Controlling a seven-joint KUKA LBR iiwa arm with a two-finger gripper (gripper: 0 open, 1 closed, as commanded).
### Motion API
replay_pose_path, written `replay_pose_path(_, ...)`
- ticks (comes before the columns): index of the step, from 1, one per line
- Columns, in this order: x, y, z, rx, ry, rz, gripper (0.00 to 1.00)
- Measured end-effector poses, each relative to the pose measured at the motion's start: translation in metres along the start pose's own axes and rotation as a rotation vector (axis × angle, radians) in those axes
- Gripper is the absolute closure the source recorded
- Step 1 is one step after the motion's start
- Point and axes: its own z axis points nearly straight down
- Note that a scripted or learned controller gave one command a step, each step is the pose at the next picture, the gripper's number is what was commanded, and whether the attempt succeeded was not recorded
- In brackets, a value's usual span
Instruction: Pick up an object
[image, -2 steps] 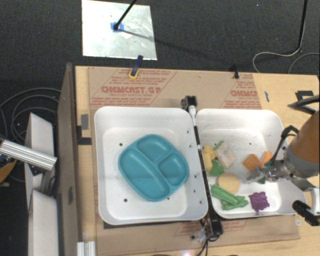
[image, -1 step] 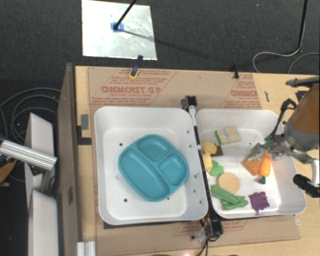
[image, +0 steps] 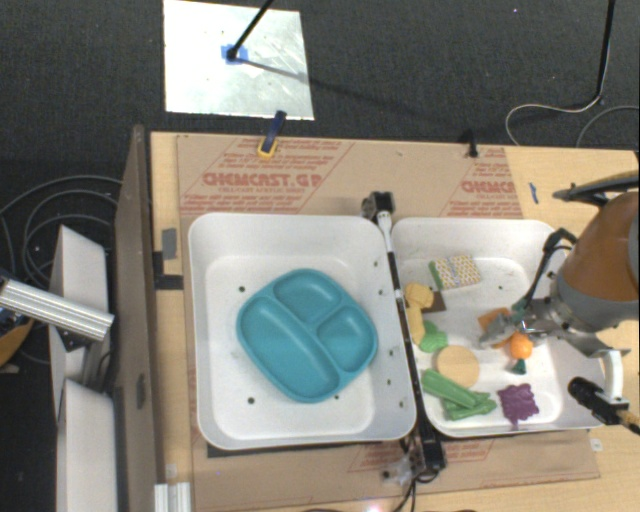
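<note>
- Reaching in from the right, the grey arm (image: 610, 265) with its orange band brings the claw (image: 516, 326) down low into the right bin (image: 500, 238); I cannot tell whether the claw is wide or narrow, as its tip is small and blurred among the toys.
- A small orange ball (image: 521, 346) lies just below the claw tip, round and bright, touching it or nearly so; nothing shows it being gripped.
- A brown piece (image: 492, 320) sits just left of the claw.
- A purple grape bunch (image: 518, 401) lies nearer the front wall, below the ball.
- A tan round disc (image: 458, 364) rests left of the ball, with green bean pods (image: 455, 392) beside it at the front.
- A checkered card (image: 458, 270) lies toward the back of the bin, and yellow pieces (image: 417, 305) line the left wall.
- The left bin (image: 225, 250) holds a teal divided plate (image: 306, 334), well apart from the claw.
</note>
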Motion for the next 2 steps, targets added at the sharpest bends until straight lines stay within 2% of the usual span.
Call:
replay_pose_path(1, -0.001, 0.002, -0.012, -0.005, -0.002, -0.001, 1.0)
replay_pose_path(2, 0.074, 0.021, -0.1, -0.012, 0.0, -0.011, 1.0)
